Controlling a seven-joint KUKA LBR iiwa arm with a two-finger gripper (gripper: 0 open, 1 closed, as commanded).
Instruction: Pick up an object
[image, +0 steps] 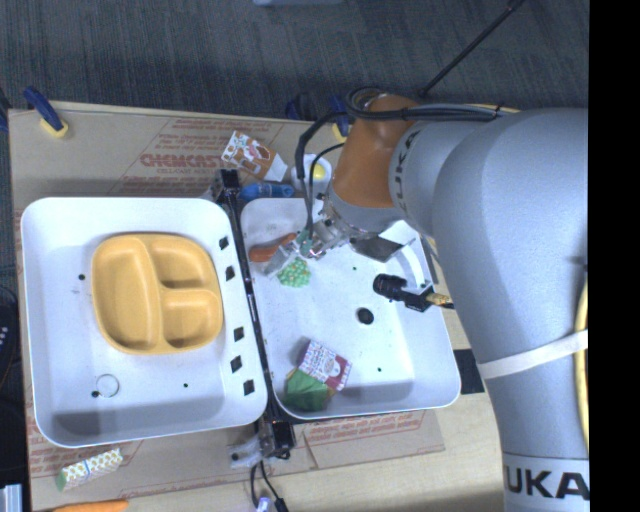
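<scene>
Pincer (318, 243): low in right bin (400, 385), over green ball (294, 272) and orange piece (272, 249); grip state impossible to tell.
Packet (322, 366): near front wall.
Left bin (50, 300): yellow tray (157, 292).

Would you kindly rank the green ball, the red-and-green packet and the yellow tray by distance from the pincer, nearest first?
From the pincer, in the camera view:
1. Green ball, just below-left of it in the right bin.
2. Red-and-green packet, near that bin's front wall.
3. Yellow tray, across in the left bin.
</scene>
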